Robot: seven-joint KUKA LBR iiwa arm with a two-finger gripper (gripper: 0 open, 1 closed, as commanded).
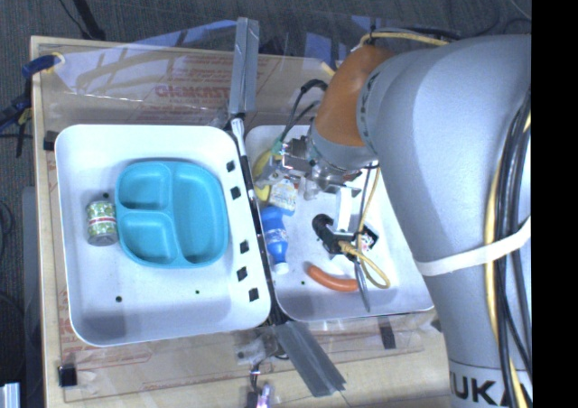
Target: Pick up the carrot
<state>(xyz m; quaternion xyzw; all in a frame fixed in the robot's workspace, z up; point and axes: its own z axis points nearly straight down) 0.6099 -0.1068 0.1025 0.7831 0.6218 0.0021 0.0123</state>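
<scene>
The carrot [330,278], a short orange piece, lies flat near the front edge of the right bin [397,293]. My gripper [293,171] hangs over the back left part of that bin, under the grey wrist and its orange band. It sits among small items there, well behind the carrot and apart from it. Nothing of the carrot is in the gripper.
A blue and white bottle [275,244] lies by the right bin's left wall, just left of the carrot. A yellow item [265,165] and a pale packet [283,193] lie beside the gripper. The left bin [81,307] holds a blue divided plate [173,212] and a small can [102,221].
</scene>
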